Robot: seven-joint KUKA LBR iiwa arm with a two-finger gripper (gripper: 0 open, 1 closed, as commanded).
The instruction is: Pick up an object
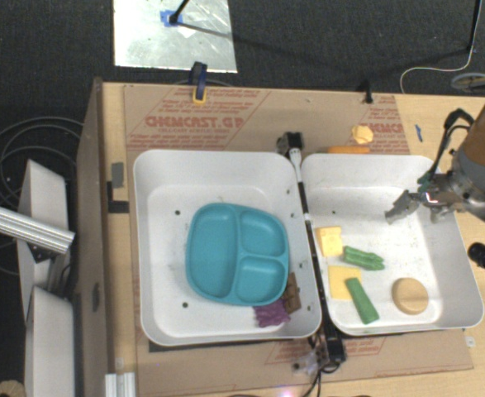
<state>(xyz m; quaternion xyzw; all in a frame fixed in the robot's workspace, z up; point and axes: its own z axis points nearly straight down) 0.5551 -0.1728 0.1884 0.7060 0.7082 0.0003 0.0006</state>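
Note:
My gripper (407, 203) hangs over the upper right part of the right bin (366, 176), pointing left, apart from all the objects. Below it and to its left lie a yellow wedge (330, 241), a second yellow block (343, 281), a green pod-like piece (363, 258), a green stick (362, 299) and a tan round bun (410, 295). Nothing shows in the gripper's grasp.
The left bin (155, 246) holds a teal divided plate (194, 246), with a purple piece (268, 313) and a brown piece (292, 294) at its lower right edge. An orange item (348, 149) and a yellow item (362, 133) lie on the cardboard behind the right bin.

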